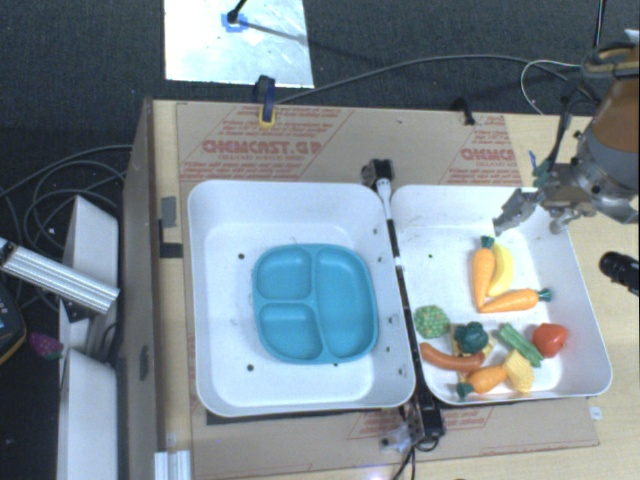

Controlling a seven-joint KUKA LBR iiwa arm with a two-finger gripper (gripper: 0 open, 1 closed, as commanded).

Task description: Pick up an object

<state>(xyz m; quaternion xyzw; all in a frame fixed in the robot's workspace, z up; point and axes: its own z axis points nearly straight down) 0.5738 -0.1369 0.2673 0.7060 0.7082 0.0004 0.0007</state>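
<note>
Toy vegetables [490, 328], orange, yellow, green, red, clustered in right bin [590, 368].

- Lab test bench, not a kitchen: my arm [612, 138] works over two white bins [300, 203] on printed cardboard [300, 138].
- Loose cables [60, 198] trail across dark carpet [60, 58] on the left.
- Food is plastic toy veg [495, 313]; the blue divided plate [313, 301] is a prop.
- Metal rail [60, 276] and a foil sheet [238, 28] lie off-bench.

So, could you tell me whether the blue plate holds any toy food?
No, the blue plate is bare; the toy food lies in the other bin.
</note>
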